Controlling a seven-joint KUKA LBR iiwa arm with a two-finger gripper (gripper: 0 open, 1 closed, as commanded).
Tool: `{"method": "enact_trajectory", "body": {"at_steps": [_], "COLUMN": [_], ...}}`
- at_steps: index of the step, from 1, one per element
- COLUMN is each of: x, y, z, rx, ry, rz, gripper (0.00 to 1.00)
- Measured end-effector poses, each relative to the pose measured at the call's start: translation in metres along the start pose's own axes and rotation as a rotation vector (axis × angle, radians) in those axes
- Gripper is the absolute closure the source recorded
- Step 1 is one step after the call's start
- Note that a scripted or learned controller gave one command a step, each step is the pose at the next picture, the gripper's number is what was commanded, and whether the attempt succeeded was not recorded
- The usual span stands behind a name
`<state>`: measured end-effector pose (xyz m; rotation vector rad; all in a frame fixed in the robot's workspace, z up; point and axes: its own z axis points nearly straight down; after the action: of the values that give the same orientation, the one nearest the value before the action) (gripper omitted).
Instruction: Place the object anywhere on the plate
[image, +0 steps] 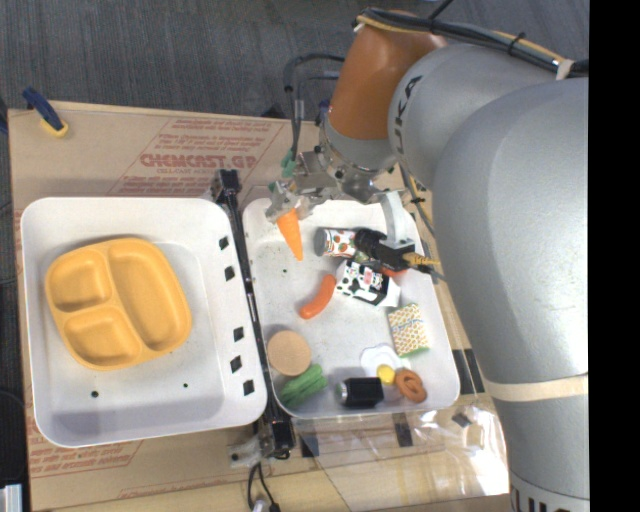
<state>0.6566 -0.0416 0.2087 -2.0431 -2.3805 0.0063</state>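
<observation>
The yellow three-compartment plate (115, 300) lies in the left white bin (60, 420). Over the far left corner of the right bin (262, 290), my gripper (290, 203) is shut on the top end of an orange carrot (291, 235). The carrot hangs point-down, tilted slightly toward the right, just above the bin floor. It is a full bin-width to the right of the plate. The grey arm with its orange band comes in from the upper right and hides the bin's far right corner.
The right bin also holds a small printed can (338, 241), a black-and-white box (362, 283), an orange-red sausage (318, 297), a tan disc (288, 351), a green piece (304, 383), a black cylinder (358, 392), a waffle (408, 328), and a doughnut (408, 384). A black divider (240, 290) separates the bins.
</observation>
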Motion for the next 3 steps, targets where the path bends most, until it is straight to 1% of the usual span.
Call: {"method": "enact_trajectory", "body": {"at_steps": [1, 2, 3], "x": [0.001, -0.003, -0.001], "y": [0.001, 0.001, 0.001], "z": [-0.010, -0.108, -0.113], "rx": [0.001, -0.016, -0.007], "ry": [-0.001, -0.007, -0.005], "rz": [-0.008, -0.167, -0.174], "gripper": [1.00, 1.00, 1.00]}}
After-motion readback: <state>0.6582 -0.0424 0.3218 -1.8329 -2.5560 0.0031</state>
